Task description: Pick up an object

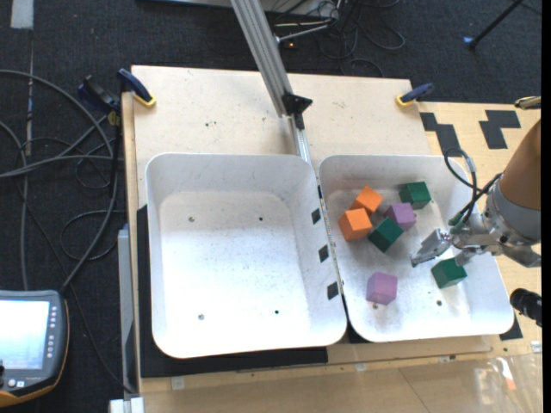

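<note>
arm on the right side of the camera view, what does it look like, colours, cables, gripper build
The arm enters as a broad orange-tan curved segment with a grey band below it near the wrist. A thin dark cable loops beside it along the right bin. The gripper is grey metal, with slim angular fingers reaching left from a blocky grey body.

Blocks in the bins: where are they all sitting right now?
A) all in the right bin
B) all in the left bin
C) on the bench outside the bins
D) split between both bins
A: every block, such as the orange blocks, the purple block and the green block by the gripper, lies inside the right bin.
</note>
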Action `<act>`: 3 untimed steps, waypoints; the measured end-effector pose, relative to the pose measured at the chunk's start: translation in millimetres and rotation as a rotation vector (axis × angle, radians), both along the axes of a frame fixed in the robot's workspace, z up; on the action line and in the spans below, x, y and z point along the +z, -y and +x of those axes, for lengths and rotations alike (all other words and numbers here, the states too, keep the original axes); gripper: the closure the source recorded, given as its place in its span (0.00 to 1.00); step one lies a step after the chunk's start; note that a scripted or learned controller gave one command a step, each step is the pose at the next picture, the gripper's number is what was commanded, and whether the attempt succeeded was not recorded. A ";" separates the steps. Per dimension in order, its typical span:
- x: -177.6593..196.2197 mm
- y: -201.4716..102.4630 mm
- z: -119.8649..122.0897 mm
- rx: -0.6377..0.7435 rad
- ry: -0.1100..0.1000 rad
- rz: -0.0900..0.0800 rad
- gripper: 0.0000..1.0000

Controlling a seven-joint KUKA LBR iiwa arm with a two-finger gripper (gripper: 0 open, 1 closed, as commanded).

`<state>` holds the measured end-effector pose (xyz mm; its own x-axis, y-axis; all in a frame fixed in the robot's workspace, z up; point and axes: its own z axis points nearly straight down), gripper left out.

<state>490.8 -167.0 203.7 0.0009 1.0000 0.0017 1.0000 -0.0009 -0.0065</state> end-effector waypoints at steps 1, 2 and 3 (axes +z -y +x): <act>-61.6 -5.9 4.0 0.001 0.000 0.001 0.00; -89.6 -5.4 5.2 0.002 0.009 -0.003 0.00; -81.5 -5.5 5.8 0.001 0.010 -0.003 1.00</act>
